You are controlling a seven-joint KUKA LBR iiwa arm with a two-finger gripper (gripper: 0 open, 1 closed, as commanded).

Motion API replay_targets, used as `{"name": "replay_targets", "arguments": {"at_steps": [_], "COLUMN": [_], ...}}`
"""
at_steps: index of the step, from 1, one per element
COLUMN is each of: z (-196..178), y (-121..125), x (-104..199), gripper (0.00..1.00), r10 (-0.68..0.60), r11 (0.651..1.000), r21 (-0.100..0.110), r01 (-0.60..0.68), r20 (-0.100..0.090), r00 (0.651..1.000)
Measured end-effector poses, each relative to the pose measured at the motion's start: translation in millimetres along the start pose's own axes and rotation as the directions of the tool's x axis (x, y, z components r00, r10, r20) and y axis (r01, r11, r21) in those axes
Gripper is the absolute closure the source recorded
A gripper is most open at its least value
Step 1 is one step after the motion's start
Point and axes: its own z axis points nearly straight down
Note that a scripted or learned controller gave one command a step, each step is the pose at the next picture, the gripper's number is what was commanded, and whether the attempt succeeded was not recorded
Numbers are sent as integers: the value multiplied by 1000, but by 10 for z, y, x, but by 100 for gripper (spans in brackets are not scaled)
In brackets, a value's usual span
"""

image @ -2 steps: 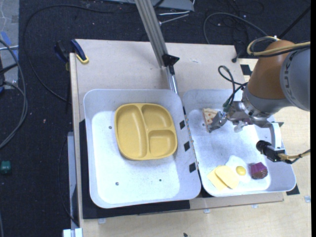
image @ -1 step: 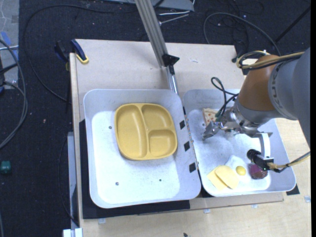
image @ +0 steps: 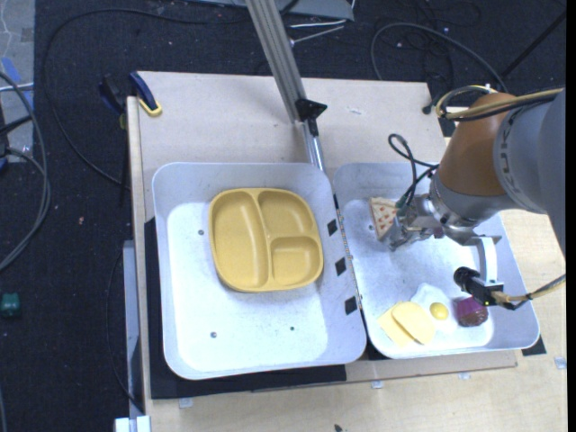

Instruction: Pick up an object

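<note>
- Nearest the lens: yellow cheese wedge [image: 407, 323], fried egg [image: 433, 305] and dark plum [image: 470, 311], all below the end effector [image: 397, 233], well apart, untouched in the right bin [image: 517, 327].
- Pizza slice [image: 383, 214] touching the end effector's upper left; lifted or merely nudged, cannot tell.
- End effector low in that bin; grip state cannot tell.
- Pick judged not yet confirmed; lift left.
- Far to its left: yellow divided plate [image: 266, 239] in the left bin [image: 180, 331], no obstacle.

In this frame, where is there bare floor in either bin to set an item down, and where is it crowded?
Left bin: bare floor below and left of the yellow divided plate. Right bin: a bare strip along its left wall. It is crowded at the pincer by the pizza slice toy, and at the near corner with the yellow pieces and purple item.
</note>
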Motion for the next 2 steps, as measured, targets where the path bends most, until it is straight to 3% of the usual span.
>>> {"name": "replay_targets", "arguments": {"at_steps": [2], "z": [-1106], "y": [201], "x": [87], "gripper": [100], "r10": [-6], "r11": [1000], "r21": [-6], "r01": [6], "r20": [1], "r00": [1000]}}
